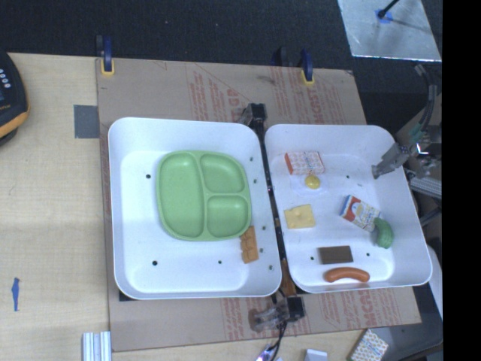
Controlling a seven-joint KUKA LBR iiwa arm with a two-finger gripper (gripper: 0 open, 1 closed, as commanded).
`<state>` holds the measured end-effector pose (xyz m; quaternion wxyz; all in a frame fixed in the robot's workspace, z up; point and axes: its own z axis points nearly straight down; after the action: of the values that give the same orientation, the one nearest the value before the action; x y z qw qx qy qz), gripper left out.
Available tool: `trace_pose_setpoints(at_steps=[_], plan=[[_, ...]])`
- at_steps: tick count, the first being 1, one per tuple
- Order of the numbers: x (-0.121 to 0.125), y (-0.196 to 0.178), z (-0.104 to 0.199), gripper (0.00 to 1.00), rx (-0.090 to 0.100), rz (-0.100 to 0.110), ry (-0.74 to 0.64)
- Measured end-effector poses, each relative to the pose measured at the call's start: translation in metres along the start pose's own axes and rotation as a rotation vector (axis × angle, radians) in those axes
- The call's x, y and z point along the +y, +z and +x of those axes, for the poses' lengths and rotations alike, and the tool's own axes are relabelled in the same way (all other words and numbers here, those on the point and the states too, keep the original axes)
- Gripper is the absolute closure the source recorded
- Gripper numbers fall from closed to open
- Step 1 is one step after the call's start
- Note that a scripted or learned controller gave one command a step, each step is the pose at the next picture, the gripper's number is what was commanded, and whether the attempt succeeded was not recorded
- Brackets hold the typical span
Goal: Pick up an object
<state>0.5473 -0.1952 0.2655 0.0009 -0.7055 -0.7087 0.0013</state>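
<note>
So, looking down on the bench from the one overhead camera: the bench top (45, 224) is pale wood, with a big sheet of brown cardboard (218, 89) laid over it, printed with faint red lettering and pinned at the far edge by two blue-and-yellow clamps (106, 55). Beyond that edge the floor (210, 13) is dark carpet with a shiny silver sheet (391, 21) lying on it. A grey tape patch (86, 121) sits on the wood just left of the cardboard, and a black and orange device (9, 96) pokes in at the far left.

Using the left bin (128, 277) as the landmark: it holds a green divided plate (203, 194) about in its middle, and a small orange-brown cracker piece (249, 244) lies just beside the plate's near right corner. A black clip (256, 113) sits where the bin's far right corner meets its neighbour.

The right bin (398, 273) touches the left bin's right side. In it: a red and white packet (304, 162) at the far end, a little yellow lump (313, 180) just beside that, a yellow cheese-like block (301, 216), a small carton (359, 212), a green thing (384, 233) touching the carton, a dark brown bar (335, 255) and a sausage (346, 275) nearest the camera.

The gripper (385, 165) hangs over the right bin's far right corner, well apart from the left bin, nothing between its fingers. Can't tell if the jaws are released or clenched, too small and blurry.
</note>
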Motion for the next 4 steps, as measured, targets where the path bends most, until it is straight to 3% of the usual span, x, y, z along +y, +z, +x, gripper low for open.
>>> trace_pose_setpoints(at_steps=[1, 2, 3, 4], plan=[[-0.038, 0.114, 0.055, 0.00, 0.007, 0.014, -0.004], [0.011, 0.130, -0.020, 0.00, -0.003, -0.005, 0.004], [0.009, 0.171, 0.037, 0.00, -0.008, -0.009, -0.004], [0.018, 0.165, -0.019, 0.00, -0.003, -0.007, 0.003]])
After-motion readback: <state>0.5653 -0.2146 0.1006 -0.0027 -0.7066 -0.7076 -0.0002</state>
